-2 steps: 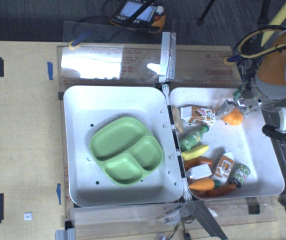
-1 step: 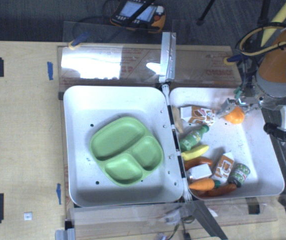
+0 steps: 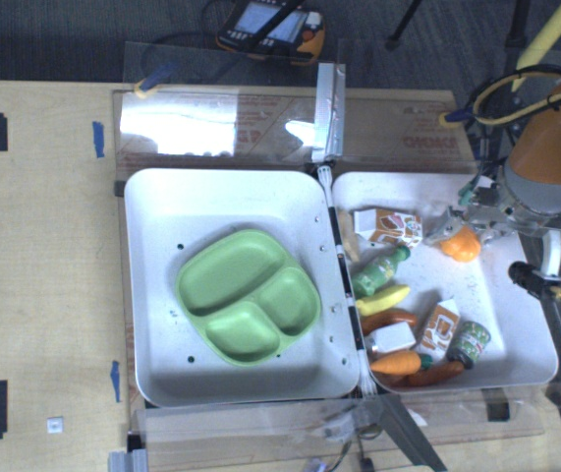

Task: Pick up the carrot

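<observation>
Looking down on a wooden tabletop (image 3: 44,264) with two white bins, dark carpet behind.
Carrot (image 3: 396,363) lies in the right bin (image 3: 531,357); pincer (image 3: 476,209) state unclear; labels unreadable.

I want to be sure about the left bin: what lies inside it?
Inside the left bin lies one green divided plate with three compartments, tilted in the view. Its compartments look bare. What is under the plate cannot be seen, since the plate covers the bin floor there.
</observation>
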You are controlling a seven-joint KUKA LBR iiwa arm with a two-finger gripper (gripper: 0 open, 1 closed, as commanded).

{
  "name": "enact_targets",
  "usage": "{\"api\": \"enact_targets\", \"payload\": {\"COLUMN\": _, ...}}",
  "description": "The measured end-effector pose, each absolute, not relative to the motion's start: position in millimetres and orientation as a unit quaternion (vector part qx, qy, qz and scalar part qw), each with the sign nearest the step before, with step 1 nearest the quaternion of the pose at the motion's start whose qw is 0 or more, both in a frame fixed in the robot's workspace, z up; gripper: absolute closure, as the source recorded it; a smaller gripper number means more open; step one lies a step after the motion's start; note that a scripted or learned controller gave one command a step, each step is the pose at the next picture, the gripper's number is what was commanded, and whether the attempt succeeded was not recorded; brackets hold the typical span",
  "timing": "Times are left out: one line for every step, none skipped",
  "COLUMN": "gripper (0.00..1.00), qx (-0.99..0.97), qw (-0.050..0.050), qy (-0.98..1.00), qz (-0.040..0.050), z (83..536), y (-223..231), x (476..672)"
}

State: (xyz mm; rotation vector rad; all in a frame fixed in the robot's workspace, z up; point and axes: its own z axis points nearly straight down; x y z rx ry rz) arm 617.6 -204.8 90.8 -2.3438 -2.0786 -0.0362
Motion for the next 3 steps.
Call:
{"api": "enact_targets", "payload": {"gripper": 1.00, "qx": -0.744, "qw": 0.001, "qy": -0.668, "qz": 0.0007, "z": 161, "y": -159, "x": 646.2}}
{"api": "enact_targets", "payload": {"gripper": 1.00, "qx": -0.787, "qw": -0.004, "qy": -0.617, "qz": -0.0027, "z": 124, "y": -139, "x": 638.9}}
{"api": "enact_targets", "payload": {"gripper": 1.00, "qx": -0.849, "qw": -0.016, "qy": -0.528, "qz": -0.0134, "z": 118, "y": -124, "x": 628.9}}
